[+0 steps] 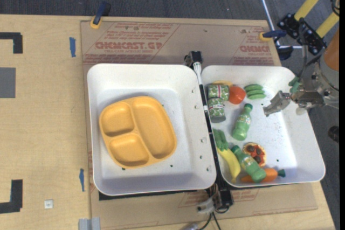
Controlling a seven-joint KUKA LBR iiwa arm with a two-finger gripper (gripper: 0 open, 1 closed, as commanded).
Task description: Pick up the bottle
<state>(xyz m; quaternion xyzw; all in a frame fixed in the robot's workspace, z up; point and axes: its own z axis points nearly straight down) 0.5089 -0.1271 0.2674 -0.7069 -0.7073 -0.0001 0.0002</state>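
Left bin (102,116) with yellow tray (138,131); right bin (302,159) with bottle (242,122)

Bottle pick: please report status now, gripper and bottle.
Gripper over right bin, holding nothing. Green bottle lying in the bin, apart from gripper, untouched. Tomato and cans close by, path open.

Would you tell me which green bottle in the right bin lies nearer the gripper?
The all-green plastic bottle mid-bin lies nearer the gripper; the green bottle with the orange end lies at the bin's front edge.
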